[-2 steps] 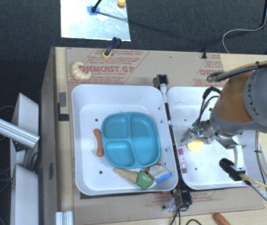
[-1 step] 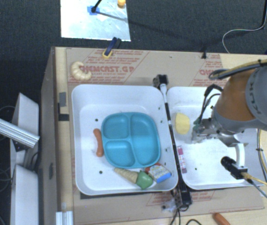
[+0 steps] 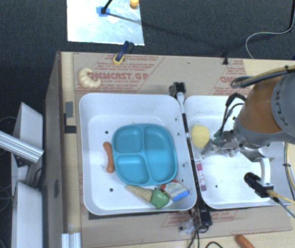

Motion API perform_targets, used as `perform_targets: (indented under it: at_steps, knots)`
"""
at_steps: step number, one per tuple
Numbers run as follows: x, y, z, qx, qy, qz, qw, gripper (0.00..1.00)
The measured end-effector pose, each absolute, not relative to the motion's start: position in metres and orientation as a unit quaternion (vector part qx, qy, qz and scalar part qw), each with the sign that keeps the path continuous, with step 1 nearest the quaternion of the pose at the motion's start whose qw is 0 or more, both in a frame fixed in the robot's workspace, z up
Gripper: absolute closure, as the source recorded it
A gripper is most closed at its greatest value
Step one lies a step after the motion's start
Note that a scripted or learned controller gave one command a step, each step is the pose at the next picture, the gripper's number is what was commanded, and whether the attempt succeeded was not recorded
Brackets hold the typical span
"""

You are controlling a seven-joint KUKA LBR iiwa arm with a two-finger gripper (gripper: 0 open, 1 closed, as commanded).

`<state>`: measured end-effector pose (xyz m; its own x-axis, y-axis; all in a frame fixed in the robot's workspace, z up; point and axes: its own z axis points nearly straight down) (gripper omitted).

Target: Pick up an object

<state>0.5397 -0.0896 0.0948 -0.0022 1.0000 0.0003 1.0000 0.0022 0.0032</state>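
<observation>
Reaching into the right bin (image 3: 225, 198), your tool (image 3: 209, 148) sits low just beside the yellow ball (image 3: 200, 135) by the divider; whether it is open, you cannot tell. Expect trouble if the ball rolls against the wall.

- The grey arm (image 3: 287, 110) enters from the right, its orange band (image 3: 259, 107) just above the wrist.
- The wrist bends down and leftward.
- The claw (image 3: 212, 144) sits low, pointing left.
</observation>
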Motion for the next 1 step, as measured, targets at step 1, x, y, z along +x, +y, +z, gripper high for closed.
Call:
perform_targets:
  at_steps: [1]
  knots:
    - [0.6145, -0.0931, 0.0867, 0.706, 0.708, 0.002, 0.002, 0.0]
